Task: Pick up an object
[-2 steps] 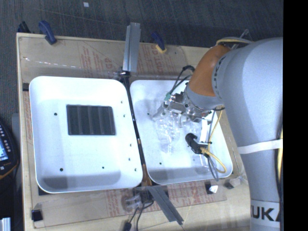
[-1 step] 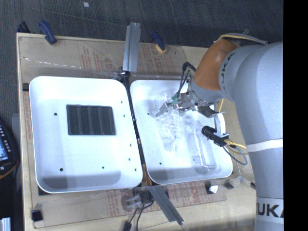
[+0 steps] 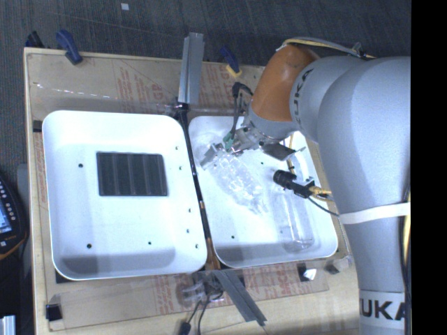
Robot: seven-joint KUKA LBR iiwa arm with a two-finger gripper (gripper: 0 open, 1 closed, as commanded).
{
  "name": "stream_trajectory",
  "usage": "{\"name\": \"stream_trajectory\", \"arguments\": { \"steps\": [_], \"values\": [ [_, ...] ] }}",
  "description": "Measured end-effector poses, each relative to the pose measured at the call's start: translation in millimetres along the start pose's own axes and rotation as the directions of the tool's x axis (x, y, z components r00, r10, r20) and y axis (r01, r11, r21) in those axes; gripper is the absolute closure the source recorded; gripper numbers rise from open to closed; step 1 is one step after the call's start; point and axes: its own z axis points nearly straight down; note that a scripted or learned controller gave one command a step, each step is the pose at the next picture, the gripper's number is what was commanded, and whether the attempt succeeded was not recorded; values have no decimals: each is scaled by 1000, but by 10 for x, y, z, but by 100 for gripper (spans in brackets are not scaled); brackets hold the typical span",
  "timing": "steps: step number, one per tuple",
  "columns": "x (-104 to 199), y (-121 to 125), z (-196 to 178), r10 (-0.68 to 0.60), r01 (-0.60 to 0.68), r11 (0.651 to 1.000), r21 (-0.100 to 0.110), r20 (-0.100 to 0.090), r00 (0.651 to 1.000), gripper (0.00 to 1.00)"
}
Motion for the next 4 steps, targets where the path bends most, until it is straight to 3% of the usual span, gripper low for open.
{"name": "stream_trajectory", "arguments": {
  "steps": [1, 2, 3, 4],
  "values": [
    [-408, -643, -185, 61, -61, 998, 6, -3, 998, 0],
    [-40, -785, -91, 273, -273, 962, 9, -4, 962, 0],
    [-287, -217, -255, 268, -268, 963, 4, -2, 963, 0],
    [215, -131, -976, 391, -391, 920, 5, -1, 920, 0]
  ]
}}
